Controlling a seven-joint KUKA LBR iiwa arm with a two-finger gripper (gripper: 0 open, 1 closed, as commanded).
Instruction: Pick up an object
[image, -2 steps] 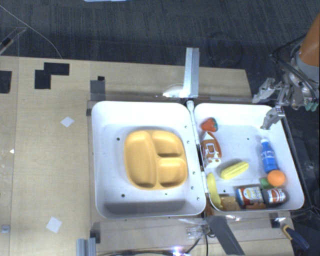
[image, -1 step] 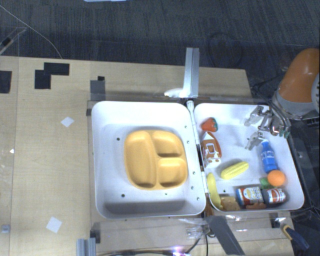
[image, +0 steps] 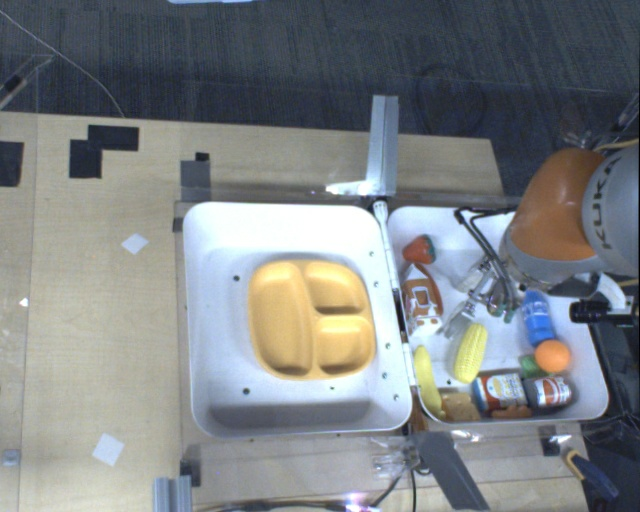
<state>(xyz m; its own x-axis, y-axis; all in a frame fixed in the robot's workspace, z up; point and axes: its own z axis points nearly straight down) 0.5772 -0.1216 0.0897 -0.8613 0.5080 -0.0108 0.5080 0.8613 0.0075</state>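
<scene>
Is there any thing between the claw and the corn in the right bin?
Nothing visible. The claw hangs just above the upper end of the corn, with bare bin floor between them. The banana lies left of the corn, the blue bottle to its right.

The grey arm (image: 560, 220) reaches in from the right, hand (image: 478, 298) lowered.

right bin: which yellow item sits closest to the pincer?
The corn cob, just below the pincer. The banana lies farther off, along the bin's left wall.
</scene>
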